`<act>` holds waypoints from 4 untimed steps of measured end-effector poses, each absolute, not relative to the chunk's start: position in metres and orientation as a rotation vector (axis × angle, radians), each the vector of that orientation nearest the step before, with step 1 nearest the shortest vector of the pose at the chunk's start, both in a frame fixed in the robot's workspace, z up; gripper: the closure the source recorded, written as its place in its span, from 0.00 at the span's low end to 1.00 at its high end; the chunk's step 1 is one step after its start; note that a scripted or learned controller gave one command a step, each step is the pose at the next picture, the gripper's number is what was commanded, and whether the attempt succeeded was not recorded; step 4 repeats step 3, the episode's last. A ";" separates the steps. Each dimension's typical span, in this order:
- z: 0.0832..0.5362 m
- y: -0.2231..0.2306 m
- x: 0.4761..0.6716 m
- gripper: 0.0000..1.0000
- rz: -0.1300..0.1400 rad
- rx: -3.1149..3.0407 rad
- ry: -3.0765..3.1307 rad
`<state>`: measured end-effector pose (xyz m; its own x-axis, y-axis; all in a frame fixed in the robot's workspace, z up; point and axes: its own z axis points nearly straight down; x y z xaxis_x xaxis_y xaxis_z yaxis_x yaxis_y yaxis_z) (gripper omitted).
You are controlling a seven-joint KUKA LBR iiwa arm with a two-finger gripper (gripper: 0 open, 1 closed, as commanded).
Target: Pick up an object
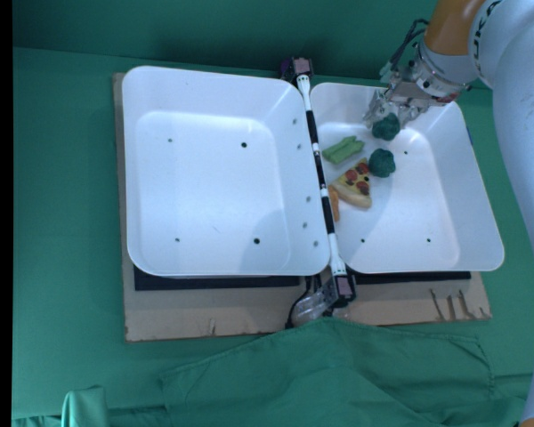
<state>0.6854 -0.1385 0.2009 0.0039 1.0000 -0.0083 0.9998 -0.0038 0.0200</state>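
Camera view: looks down at a slant on two white bins side by side on the counter, with the arm reaching in from the right.
End effector (393, 112): low over the far part of the right bin (445, 229), pointing down and toward the bin's middle; how far it is open cannot be told, and nothing can be made out in its hold.
Nearest thing: a dark green lump (386, 127), touching or just under the tip of the end effector, on its near side.
Other things: a second dark green lump (382, 162) a little nearer the camera; a light green piece (342, 150) lying slantwise toward the divider; a toy pizza slice (354, 187) with its point toward the near-left; a thin orange piece (335, 205) beside the divider.
Key relation: the first lump lies straight below and slightly camera-ward of the end effector, well apart from the bin wall.
Judgement: a short drop looks enough; the round lump may roll away.
Left bin (160, 96): bare white floor.
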 end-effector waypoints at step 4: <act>0.368 -0.132 0.695 1.00 0.010 2.216 2.213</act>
